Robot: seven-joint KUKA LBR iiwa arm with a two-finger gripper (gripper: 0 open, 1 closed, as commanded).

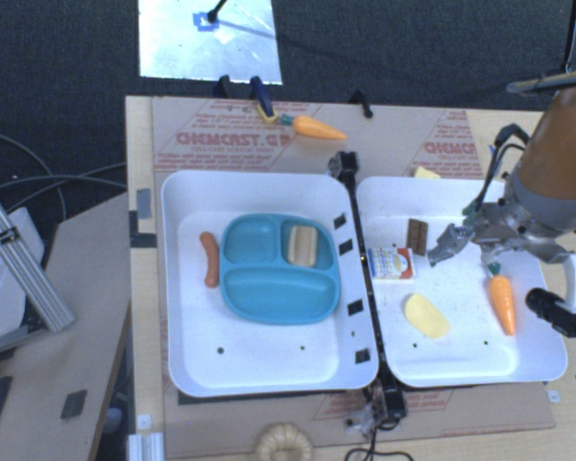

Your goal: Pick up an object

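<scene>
four loose items sit in the right bin [533, 363]: a carrot [502, 303], a yellow piece [426, 316], a small printed carton [392, 263] and a brown bar [418, 236]. the tool [451, 246] hangs just right of the bar and above-right of the carton, fingers spread, nothing between them. the carrot lies just below the wrist. step in hand looks like the approach, no grasp yet. next move calls for settling on one item, likely bar or carton, dropping straight over it and closing. left bin [187, 353] holds a blue divided plate [259, 296] and a sausage [210, 258].
</scene>
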